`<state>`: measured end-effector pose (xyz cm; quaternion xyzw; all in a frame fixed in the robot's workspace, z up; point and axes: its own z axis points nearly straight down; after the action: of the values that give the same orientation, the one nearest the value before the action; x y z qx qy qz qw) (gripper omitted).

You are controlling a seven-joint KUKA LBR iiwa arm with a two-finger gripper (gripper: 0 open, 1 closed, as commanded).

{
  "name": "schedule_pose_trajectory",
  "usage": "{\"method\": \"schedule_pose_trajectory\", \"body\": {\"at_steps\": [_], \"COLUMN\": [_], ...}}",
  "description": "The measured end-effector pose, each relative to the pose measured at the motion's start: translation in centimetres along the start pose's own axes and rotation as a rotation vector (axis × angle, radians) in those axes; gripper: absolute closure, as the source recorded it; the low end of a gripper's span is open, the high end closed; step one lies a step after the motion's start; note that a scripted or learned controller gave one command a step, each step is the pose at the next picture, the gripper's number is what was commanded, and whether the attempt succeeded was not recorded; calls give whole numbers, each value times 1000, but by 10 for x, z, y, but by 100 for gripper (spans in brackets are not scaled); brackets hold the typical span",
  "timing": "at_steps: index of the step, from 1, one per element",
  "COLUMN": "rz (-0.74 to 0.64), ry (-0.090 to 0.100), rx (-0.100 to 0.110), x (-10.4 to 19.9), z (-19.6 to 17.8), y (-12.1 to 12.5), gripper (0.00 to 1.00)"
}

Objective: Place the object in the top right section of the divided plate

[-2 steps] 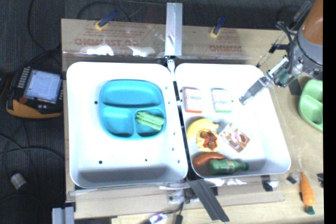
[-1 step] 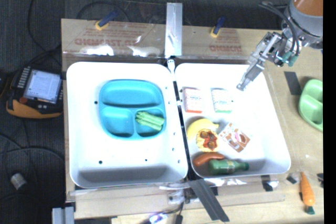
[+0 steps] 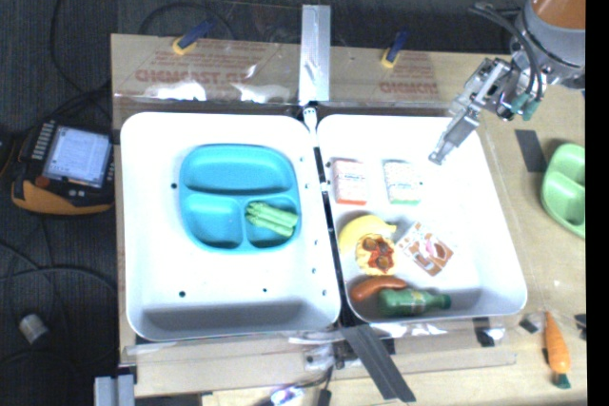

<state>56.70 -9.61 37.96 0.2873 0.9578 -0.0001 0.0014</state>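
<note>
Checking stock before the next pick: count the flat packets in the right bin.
3. An orange-edged packet and a green-edged packet lie side by side near the right bin's far end; a tilted red-and-white packet sits beside the banana. Others may be hidden under the food.

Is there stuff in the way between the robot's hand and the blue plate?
Yes. The hand hangs over the right bin, and the blue plate lies in the left bin. The raised divider where the bins meet runs between them. A green vegetable sits in the plate's lower right section.
</note>
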Motion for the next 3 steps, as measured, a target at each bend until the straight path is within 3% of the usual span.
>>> {"method": "schedule_pose_trajectory", "body": {"at_steps": [1, 2, 3], "rz": [-122, -483, -974], "ry": [2, 0, -1], "rx": [1, -2, -3], "x": [41, 20, -21], "z": [55, 30, 23], "y": [-47, 2, 17], "gripper": [0, 0, 0]}}
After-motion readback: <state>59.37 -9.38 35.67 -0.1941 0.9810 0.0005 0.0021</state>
